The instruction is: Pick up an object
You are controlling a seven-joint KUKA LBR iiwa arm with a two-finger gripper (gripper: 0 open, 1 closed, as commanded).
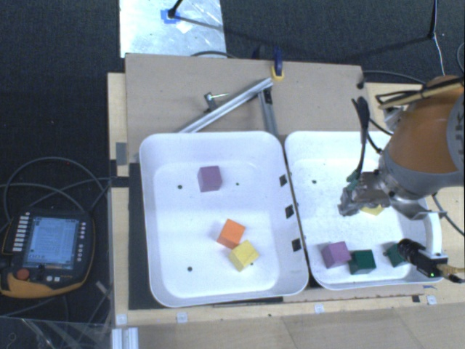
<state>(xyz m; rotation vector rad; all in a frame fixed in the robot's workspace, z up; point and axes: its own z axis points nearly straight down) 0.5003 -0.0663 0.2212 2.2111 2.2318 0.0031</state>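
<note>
My gripper (354, 201) is low over the right bin (320, 166), near its middle right. A small yellow object (373, 210) peeks out just to the right of it, partly hidden by the wrist; whether it is held is unclear. Along the right bin's front edge lie a purple block (336, 253), a dark green block (362, 261) and another dark green piece (396, 254). In the left bin (167, 158) sit a purple cube (209, 178), an orange cube (231, 233) and a yellow cube (243, 254), the last two touching.
The grey arm with its orange band (429, 133) covers the right bin's right side. A metal bar (229, 104) lies on the cardboard behind the bins. A teach pendant (47, 249) rests on the floor at left.
</note>
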